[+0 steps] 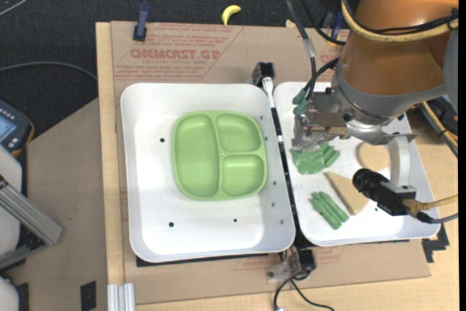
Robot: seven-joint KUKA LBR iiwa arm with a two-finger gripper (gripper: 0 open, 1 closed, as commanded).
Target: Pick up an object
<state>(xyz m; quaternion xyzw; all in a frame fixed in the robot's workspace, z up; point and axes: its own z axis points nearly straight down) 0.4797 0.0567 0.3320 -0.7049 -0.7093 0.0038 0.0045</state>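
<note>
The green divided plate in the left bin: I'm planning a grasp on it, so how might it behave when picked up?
The green plate looks like moulded plastic, so probably stiff and light. It lies flat in the left bin with a low rounded rim, so it may slide rather than tip if pushed. Its smooth surface could be slippery.

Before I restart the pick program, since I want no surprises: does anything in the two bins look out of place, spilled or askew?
Nothing looks spilled or damaged. The green divided plate lies flat in the left bin, turned slightly askew to its walls. In the right bin, green pieces and a tan wedge lie loose below the gripper.
</note>
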